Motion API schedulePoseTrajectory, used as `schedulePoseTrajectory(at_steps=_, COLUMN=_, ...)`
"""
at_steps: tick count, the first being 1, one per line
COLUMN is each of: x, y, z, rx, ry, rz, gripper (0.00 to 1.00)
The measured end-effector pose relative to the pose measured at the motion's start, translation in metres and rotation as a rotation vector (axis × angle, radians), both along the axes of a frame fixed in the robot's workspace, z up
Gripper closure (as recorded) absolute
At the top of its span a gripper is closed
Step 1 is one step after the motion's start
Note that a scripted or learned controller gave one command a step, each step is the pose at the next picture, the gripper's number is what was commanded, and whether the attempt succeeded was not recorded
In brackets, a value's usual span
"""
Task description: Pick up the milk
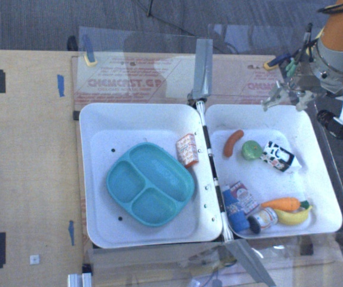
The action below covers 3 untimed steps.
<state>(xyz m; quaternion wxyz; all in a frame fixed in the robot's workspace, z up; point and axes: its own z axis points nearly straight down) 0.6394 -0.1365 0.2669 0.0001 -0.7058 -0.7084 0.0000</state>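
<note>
Milk carton (278,156), patterned black and white, lies tilted in the right bin (324,178), just beside a green round item (251,150) and near a sausage (232,143). The end effector (288,95) hovers over the far rim of that bin, well apart from the carton, with nothing between its fingers; how far they are open cannot be told. The left bin (94,160) holds a teal divided plate (150,184).
</note>
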Motion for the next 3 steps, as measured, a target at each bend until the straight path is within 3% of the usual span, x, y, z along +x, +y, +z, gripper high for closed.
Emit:
schedulePoseTrajectory(at_steps=1, x=-0.064, y=-0.024, z=-0.137, rx=-0.001, ry=-0.004, rz=-0.018, gripper=0.0)
schedulePoseTrajectory(at_steps=2, x=-0.049, y=-0.04, z=-0.154, rx=-0.01, ry=-0.034, rz=0.02, gripper=0.0)
schedulePoseTrajectory(at_steps=3, x=-0.047, y=-0.047, z=-0.139, rx=-0.018, ry=-0.046, rz=0.012, gripper=1.0)
